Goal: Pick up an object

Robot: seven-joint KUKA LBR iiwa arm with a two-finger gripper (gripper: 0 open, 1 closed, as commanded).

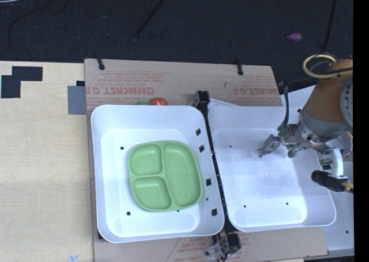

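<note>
A light green divided plate with three compartments lies flat in the left white bin. My gripper hangs over the upper right part of the right white bin, far to the right of the plate. Its fingers are spread open with nothing between them. The grey arm with its orange band comes in from the right edge.
A small red object sits just behind the left bin's far rim, on the cardboard sheet under both bins. A black clip divider runs between the bins. Bare wooden bench stretches to the left.
</note>
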